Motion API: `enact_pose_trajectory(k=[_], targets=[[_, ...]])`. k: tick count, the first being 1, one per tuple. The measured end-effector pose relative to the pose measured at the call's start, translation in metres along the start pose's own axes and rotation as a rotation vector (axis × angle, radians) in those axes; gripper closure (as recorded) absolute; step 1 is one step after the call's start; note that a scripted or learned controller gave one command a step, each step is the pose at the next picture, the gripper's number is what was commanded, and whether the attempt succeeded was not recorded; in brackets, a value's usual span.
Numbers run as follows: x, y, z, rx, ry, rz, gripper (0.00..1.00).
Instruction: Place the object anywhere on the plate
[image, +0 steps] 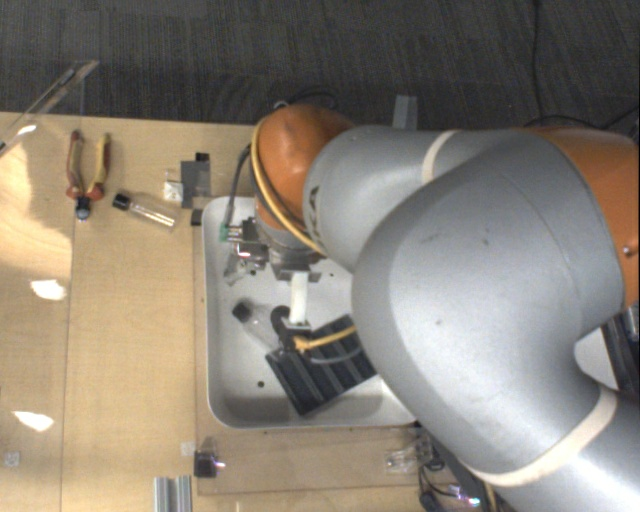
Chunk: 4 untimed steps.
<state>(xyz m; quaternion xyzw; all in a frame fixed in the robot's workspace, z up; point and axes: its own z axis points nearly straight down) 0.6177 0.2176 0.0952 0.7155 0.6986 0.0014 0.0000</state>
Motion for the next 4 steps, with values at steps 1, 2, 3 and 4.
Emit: enact_pose_trajectory(k=[1, 2, 3, 4], targets=[[0.018, 0.050, 0.008, 0.004, -0.004, 0.390, 0.00], [0.020, 0.051, -0.005, -0.003, -0.002, 0.381, 1.00], [0.020, 0.051, -0.042, -0.002, 0.000, -0.001, 1.00], [0.001, -0.007, 0.003, -0.008, 0.002, -0.344, 1.00]])
